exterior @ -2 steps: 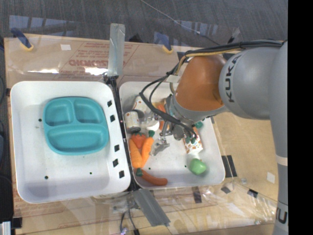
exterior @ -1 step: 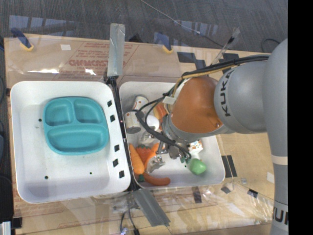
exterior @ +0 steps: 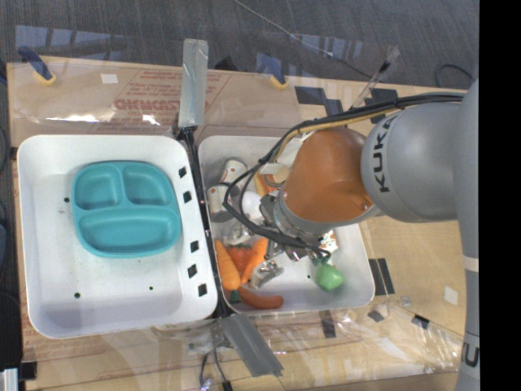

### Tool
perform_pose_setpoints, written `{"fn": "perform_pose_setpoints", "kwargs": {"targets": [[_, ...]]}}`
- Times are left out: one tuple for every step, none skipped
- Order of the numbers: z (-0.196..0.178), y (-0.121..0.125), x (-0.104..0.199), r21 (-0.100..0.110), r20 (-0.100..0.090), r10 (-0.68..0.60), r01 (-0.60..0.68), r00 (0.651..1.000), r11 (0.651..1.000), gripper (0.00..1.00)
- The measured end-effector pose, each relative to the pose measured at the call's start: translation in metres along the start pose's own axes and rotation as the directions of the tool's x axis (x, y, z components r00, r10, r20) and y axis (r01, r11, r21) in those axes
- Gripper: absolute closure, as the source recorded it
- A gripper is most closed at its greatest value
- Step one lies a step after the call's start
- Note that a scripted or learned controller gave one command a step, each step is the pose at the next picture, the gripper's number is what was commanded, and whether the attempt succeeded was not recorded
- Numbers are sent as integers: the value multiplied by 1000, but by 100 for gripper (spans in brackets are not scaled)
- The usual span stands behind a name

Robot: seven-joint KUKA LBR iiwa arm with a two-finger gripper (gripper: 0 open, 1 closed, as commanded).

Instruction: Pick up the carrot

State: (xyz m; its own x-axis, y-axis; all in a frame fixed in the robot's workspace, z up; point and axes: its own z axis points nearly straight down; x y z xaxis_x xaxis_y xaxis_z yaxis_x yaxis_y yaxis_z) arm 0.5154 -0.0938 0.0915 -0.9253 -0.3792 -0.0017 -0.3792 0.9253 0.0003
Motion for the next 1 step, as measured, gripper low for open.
{"fn": "perform_pose_setpoints", "kwargs": {"targets": [[-12,2,-4,1,7,-9,9,1000,1000,100]]}}
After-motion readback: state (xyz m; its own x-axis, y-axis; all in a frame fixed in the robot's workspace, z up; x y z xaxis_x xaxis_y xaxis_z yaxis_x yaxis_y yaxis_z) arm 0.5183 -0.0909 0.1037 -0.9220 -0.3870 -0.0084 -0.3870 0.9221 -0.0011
